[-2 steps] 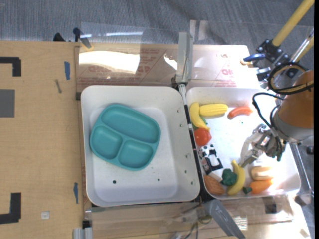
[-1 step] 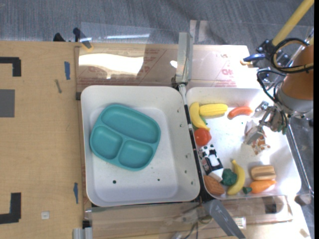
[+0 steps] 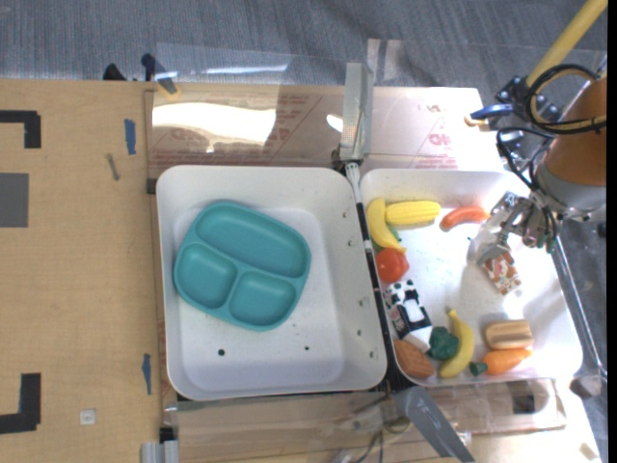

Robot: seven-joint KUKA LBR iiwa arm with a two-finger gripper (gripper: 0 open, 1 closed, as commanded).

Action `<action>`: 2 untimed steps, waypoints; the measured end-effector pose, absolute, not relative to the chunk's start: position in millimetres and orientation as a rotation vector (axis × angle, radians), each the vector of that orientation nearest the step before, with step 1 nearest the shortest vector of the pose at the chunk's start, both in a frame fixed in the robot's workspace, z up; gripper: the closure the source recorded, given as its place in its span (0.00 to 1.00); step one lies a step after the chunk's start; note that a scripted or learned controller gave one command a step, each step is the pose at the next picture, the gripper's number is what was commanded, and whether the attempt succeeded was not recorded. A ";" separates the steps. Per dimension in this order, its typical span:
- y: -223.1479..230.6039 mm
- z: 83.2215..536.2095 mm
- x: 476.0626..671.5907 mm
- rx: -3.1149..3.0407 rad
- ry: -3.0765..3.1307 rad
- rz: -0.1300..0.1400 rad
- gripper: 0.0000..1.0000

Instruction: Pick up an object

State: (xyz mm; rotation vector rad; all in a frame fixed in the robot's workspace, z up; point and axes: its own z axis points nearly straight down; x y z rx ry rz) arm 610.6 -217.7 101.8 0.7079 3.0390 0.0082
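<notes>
My hand (image 3: pixel 516 222) hangs over the upper right part of the right bin (image 3: pixel 439 183), reaching in from the right with the orange band of my arm just above it. A small packet (image 3: pixel 501 270) with red and white print lies just below my fingertips; I cannot tell whether I have it pinched or whether it merely rests on the bin floor under me, and I cannot tell how far apart my fingers stand. The other things in this bin lie mostly along its left and lower sides. Near the top left, a banana (image 3: pixel 378 228) curves down beside a yellow corn cob (image 3: pixel 413 213), and a red-orange chili (image 3: pixel 464 217) lies just right of the cob, near my hand. Below the banana sits a red tomato (image 3: pixel 390 264), and below that a black-and-white piece (image 3: pixel 409 309). Along the bottom edge lie a brownish piece (image 3: pixel 414 359), a green broccoli floret (image 3: pixel 444 342) touching a second banana (image 3: pixel 462 345), then a bread roll (image 3: pixel 508 334) with a carrot (image 3: pixel 503 360) just beneath it. The left bin (image 3: pixel 333 350) holds a teal divided plate (image 3: pixel 243 264), well apart from my hand. Both bins sit side by side on the desk (image 3: pixel 72 258).
</notes>
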 end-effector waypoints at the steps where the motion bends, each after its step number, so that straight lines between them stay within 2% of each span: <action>1: -218.8 101.0 610.0 0.708 3.040 0.005 0.00; 2: -181.3 88.5 585.8 0.759 3.039 0.001 0.00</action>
